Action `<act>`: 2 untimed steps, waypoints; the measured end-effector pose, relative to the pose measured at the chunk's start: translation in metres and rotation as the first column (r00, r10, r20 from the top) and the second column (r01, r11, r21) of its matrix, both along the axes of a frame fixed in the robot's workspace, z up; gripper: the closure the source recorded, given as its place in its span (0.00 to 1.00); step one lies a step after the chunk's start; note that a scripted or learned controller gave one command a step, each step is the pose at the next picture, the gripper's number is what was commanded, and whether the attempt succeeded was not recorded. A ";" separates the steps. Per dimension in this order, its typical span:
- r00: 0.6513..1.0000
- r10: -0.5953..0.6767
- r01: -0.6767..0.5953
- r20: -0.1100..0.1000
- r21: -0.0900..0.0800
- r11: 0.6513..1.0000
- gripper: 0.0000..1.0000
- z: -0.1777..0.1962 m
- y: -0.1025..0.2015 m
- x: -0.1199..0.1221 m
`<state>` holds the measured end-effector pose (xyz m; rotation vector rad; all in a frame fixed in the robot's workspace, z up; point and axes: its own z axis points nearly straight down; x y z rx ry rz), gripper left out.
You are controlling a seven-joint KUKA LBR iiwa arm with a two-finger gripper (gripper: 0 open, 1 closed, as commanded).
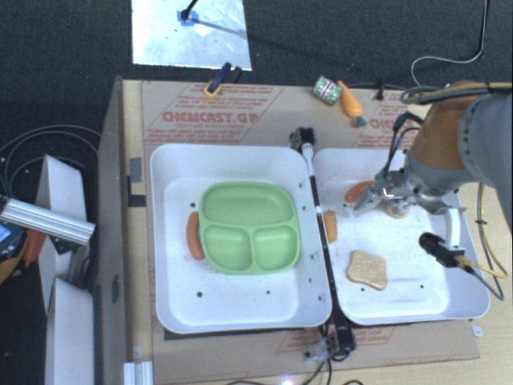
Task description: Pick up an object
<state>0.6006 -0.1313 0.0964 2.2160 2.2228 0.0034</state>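
Observation:
In the right bin [417,299] a slice of toast [367,269] lies flat near the front. An orange sausage-like piece [358,191] rests at the bin's back left, and another orange piece [331,225] lies against the divider. My gripper [383,200] hangs low over the back of this bin, just right of the first orange piece and close to it. A small tan item [396,210] sits right beneath the gripper, partly hidden by it. I see nothing clearly held.
The left bin [172,215] holds a green divided plate [248,227] with an orange sausage [193,236] beside it. A small can [327,89] and a toy carrot [350,101] lie on the cardboard behind the bins. A black part [441,250] with cables juts over the right bin's right side.

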 end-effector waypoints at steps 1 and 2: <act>1.000 -0.002 0.002 -0.003 0.001 1.000 0.00 -0.012 0.012 -0.060; 1.000 0.000 0.000 0.000 0.000 1.000 0.00 -0.007 -0.001 -0.006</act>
